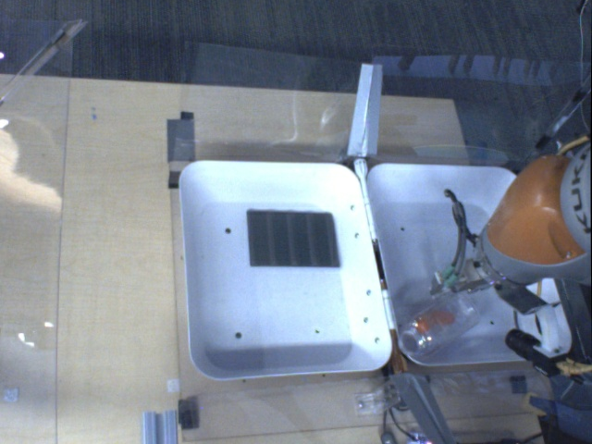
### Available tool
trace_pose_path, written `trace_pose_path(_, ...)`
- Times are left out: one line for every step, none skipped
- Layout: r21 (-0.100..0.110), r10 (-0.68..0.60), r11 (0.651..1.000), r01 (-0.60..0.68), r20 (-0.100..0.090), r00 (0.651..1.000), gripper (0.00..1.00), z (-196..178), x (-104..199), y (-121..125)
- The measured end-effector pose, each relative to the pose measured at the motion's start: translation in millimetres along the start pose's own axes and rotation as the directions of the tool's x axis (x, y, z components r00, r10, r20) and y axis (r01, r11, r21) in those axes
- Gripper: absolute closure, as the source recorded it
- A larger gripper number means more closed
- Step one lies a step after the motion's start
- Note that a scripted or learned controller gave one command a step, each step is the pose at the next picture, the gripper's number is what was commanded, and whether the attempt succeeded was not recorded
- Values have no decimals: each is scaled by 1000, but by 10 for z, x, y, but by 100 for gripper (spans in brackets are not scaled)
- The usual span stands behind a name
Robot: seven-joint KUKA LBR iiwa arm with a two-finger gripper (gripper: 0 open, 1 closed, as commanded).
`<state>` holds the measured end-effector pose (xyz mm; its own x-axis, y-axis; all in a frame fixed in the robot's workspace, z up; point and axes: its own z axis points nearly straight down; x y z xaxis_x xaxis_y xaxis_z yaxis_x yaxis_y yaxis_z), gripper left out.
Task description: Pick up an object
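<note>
A clear bottle (pixel 437 325) with an orange patch lies in the right bin (pixel 407 239), near its front wall at about 6 o'clock — long axis running 8 to 2. The gripper (pixel 465 280) hangs just past the bottle's upper end, at its 1 o'clock; whether it is parted or clenched I cannot tell. Left bin (pixel 208 276) holds a dark ribbed pad (pixel 292 239) — well apart
</note>
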<state>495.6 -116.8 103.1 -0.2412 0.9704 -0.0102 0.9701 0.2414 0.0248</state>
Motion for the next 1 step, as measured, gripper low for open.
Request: trace_pose_path(0,0,1000,0,0,1000,0,0,-1,-1)
